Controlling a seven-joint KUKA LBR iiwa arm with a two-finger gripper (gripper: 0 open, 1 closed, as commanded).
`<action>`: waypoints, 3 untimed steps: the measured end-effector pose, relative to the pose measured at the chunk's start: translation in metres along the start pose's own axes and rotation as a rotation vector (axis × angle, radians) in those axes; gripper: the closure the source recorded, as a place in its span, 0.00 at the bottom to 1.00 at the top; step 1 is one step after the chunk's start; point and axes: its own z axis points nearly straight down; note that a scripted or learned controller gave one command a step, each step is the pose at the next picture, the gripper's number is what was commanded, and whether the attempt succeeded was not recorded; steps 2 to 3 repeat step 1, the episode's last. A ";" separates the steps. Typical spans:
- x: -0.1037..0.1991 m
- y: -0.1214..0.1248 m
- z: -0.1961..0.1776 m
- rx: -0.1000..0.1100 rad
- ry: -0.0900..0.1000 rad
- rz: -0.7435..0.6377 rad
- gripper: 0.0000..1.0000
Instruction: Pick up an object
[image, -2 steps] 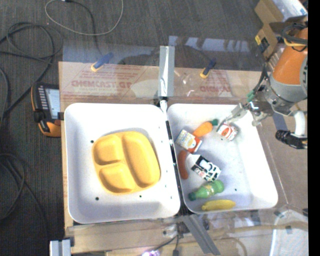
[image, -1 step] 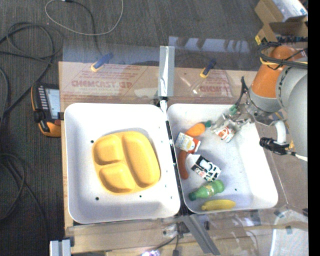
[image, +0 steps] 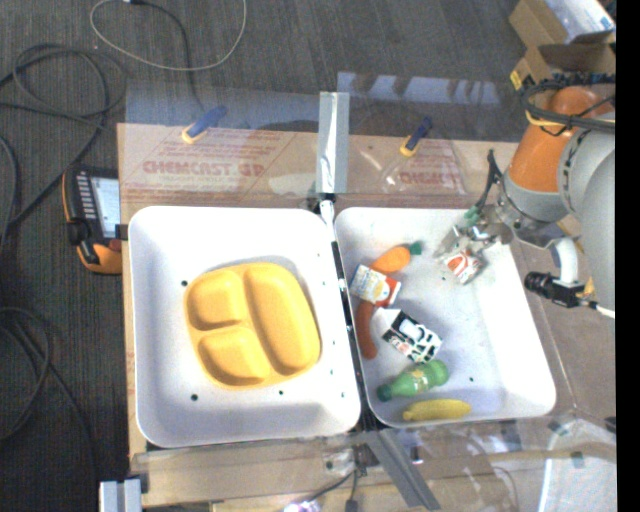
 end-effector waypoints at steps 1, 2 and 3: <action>0.051 0.012 -0.101 0.002 0.001 -0.062 1.00; 0.051 0.012 -0.101 0.002 0.001 -0.062 1.00; 0.051 0.012 -0.101 0.002 0.001 -0.062 1.00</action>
